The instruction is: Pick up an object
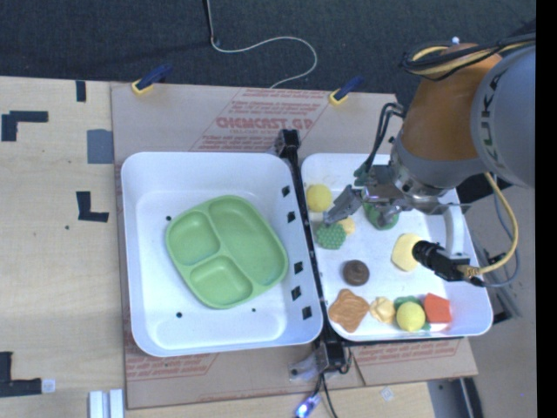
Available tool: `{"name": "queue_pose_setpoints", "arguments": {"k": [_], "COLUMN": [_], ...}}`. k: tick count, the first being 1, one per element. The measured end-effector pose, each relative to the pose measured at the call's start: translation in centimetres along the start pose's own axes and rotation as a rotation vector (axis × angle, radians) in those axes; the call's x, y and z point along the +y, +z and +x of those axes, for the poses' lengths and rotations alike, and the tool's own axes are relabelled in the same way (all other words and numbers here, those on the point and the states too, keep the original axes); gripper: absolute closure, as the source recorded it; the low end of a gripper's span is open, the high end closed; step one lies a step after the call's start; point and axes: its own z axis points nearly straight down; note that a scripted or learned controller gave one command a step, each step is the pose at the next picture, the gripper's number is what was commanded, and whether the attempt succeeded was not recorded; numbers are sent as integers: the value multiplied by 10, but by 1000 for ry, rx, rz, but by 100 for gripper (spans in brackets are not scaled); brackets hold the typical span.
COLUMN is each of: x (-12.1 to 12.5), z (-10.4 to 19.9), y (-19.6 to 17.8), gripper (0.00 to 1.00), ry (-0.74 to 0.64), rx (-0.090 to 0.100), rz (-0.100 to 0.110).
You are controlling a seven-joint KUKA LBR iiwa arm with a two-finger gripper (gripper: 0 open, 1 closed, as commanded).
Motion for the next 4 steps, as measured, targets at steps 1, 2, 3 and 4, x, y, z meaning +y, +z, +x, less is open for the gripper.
{"name": "queue_pose_setpoints", "arguments": {"k": [1,2,3,4], "x": [2,-47,-27,-41], "z": [-4,68,65,134], "y": [-11,-66,-14,-111], "gripper": [100,100,100,100], "ry": [4,-1,6,-2], "rx": [-3,-1,-4,1], "rz": [-4,-7,-2,-15]}}
